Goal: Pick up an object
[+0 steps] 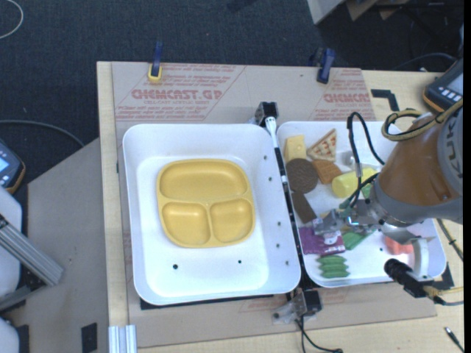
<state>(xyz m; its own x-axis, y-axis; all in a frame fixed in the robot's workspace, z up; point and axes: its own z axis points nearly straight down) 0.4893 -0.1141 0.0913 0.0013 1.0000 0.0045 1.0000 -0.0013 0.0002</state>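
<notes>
Reaching in from the right side of the frame, I've got my gripper (344, 223) down low in the right bin (434, 271), sitting over the pile of toy food near the bin's middle. Honestly can't tell if my fingers are apart or together, the wrist and cables block that bit, so no claim that I'm holding anything. Right under and around me there's a purple packet (321, 241) and a green piece (356, 238) just beside it, with a green pea pod (333, 265) a bit lower, near the bin's bottom edge. Above that, toward the upper part of the bin, there's a brown round cookie (301, 175), a yellow cheese block (295, 147), a pizza slice (323, 145), an orange chunk (327, 172) and a yellow lemon-ish thing (346, 184) close to my arm. A pink-red piece (398, 247) sits to the lower right, partly under my wrist. Over in the left bin (147, 271) there's a yellow divided plate (205, 201) lying flat in the middle, well apart from me. Both bins sit on a cardboard sheet (184, 87) on the bench.
</notes>
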